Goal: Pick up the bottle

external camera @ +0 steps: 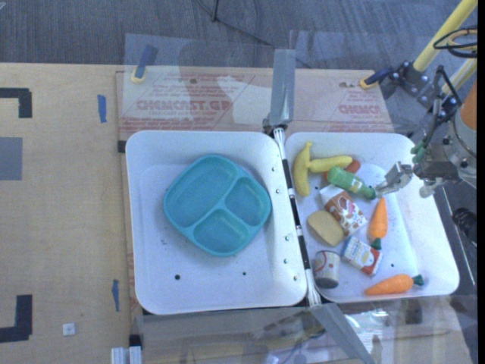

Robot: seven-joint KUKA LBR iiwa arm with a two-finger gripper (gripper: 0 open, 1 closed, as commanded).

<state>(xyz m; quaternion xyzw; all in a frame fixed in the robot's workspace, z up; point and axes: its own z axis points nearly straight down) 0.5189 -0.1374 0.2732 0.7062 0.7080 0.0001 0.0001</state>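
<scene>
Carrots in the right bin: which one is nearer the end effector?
The upright-lying orange plastic carrot just below the end effector; the other orange carrot lies at the bin's bottom edge.

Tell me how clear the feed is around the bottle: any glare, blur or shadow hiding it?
Camera view: even, soft light, faint shadows in the right bin. The green bottle is slightly soft but readable, with no glare on it. The gripper beside it is blurrier, its tips hard to resolve. Reflections streak the clear sheet behind the bins.
</scene>
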